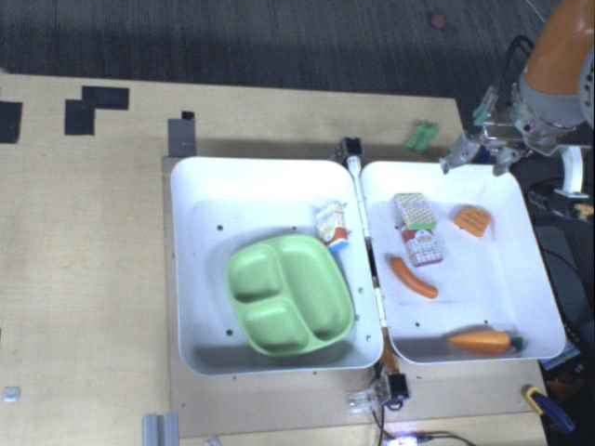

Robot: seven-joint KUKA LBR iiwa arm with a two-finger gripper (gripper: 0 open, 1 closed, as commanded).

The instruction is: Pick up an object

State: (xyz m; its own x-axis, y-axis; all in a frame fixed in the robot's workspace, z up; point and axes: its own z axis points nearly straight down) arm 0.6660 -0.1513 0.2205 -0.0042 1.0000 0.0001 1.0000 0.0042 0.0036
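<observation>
My gripper hovers above the far edge of the right bin, open, with nothing between its fingers. Below it in that bin lie an orange waffle-like piece, a small colourful box and a red and white packet. Nearer the front lie a red sausage and an orange carrot. The waffle piece lies closest to the gripper, a little toward the front. The left bin holds a green divided plate and a small white packet.
A green item lies on the bench behind the right bin, left of the gripper. A black clamp sits at the far end of the wall between the bins. Dark cables and gear stand at the right.
</observation>
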